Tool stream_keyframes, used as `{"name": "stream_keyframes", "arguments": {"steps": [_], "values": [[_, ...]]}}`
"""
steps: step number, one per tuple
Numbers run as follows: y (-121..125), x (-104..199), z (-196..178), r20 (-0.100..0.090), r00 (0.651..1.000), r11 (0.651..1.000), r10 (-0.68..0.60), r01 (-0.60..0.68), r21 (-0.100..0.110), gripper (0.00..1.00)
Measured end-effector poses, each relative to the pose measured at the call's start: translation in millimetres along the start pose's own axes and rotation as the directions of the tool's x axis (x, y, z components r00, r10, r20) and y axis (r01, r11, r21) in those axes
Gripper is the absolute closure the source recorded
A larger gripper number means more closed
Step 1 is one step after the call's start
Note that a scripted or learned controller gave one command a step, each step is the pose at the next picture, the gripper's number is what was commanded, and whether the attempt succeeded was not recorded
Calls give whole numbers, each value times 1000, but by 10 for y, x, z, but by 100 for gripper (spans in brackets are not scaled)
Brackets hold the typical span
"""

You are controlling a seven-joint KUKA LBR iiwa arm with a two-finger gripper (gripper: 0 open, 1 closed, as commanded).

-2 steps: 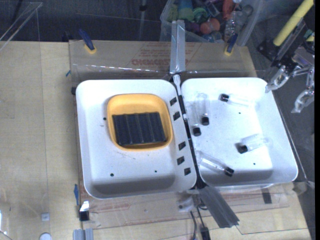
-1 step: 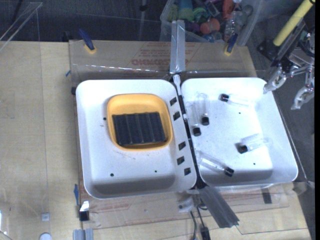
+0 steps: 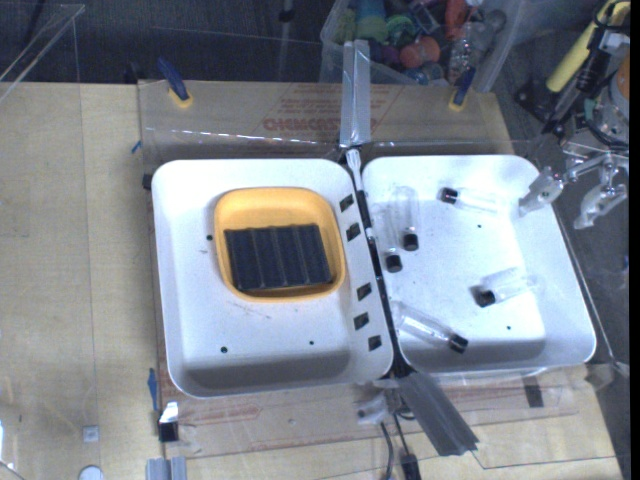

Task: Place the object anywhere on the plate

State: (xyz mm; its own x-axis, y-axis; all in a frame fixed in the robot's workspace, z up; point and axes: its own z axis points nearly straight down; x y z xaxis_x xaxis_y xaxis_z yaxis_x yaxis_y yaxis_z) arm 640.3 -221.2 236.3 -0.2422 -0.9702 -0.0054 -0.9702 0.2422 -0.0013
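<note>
A yellow plate (image 3: pixel 275 208) with a dark ridged insert (image 3: pixel 277 256) lies in the left white bin (image 3: pixel 190 338). Several clear plastic tubes with black caps lie scattered in the right bin (image 3: pixel 560 333): one near the back (image 3: pixel 468 199), two beside the divider (image 3: pixel 404 220), one toward the right (image 3: pixel 500 288), and one at the front (image 3: pixel 432 329). My gripper (image 3: pixel 570 196) hovers over the right bin's back right corner, its metal fingers (image 3: pixel 541 190) spread open with nothing between them. It stands apart from every tube.
A metal divider (image 3: pixel 362 258) with black clips separates the bins. A clear box of colourful toys (image 3: pixel 420 13) stands behind the bins. Cables and yellow parts (image 3: pixel 590 48) crowd the back right. Bare wooden bench (image 3: pixel 70 268) extends to the left.
</note>
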Motion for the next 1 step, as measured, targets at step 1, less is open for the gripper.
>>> {"name": "stream_keyframes", "arguments": {"steps": [1], "values": [[204, 57, -433, -1, 965, 965, -261, 261, 4, 0]]}}
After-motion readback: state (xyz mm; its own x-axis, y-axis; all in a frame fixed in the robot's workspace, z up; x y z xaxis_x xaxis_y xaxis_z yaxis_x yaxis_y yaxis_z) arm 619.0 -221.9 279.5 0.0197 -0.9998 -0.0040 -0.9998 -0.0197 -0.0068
